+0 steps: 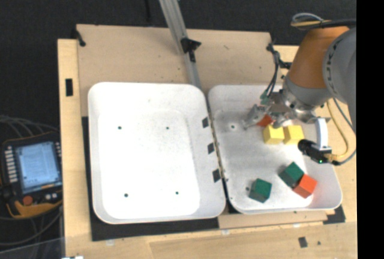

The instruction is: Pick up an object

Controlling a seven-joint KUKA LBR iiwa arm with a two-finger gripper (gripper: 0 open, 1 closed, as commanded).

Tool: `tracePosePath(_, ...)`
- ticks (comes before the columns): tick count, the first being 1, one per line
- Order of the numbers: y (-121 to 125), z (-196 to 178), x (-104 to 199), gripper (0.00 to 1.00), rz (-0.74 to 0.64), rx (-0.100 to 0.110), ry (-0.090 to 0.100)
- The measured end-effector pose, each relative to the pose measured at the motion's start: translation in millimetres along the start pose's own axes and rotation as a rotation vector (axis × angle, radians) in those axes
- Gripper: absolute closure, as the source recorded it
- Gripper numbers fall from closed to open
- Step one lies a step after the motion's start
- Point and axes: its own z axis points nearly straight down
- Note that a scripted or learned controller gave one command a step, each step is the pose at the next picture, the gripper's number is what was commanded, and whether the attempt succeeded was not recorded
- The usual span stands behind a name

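Blocks: six small ones lie in the right bin (240, 192), all toward its right half.
Yellow pair: two yellow blocks (282, 133) sit side by side, touching, just under the tool.
Orange piece: a small orange block (264, 122) shows at the upper left corner of the yellow pair, right at the tool's tip.
Green pair: one green block (260, 189) rests near the front wall of the right bin; another green block (291, 174) lies right of it and a little farther back.
Red-orange block: a red-orange block (305, 185) touches the lower right side of the second green block.
Tool: the tool (268, 114) hangs low over the back part of the right bin, just above the yellow pair — its grip state I cannot tell, since the wrist covers much of it.
Arm: the arm's orange band (312, 63) and grey wrist come in over the right bin's back right corner.
Left bin: the left bin (102, 150) stands beside the right bin, the two nearly touching along their inner walls.
Table: the table (132, 51) carries both bins — a pale board with dark floor around it.
Pendant: a handheld screen unit (33, 171) lies off the table, left of the left bin.
Pole: a slanted metal pole (174, 12) stands behind the bins, ending near the back of the gap between them.
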Motion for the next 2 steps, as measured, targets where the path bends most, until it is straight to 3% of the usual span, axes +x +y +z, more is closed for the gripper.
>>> tracePosePath(1,2.1,-14.4,-0.1,1.0,0.004,-0.008,0.003)
tracePosePath(2,7.0,-62.8,-8.9,1.0,0.004,-0.01,0.001)
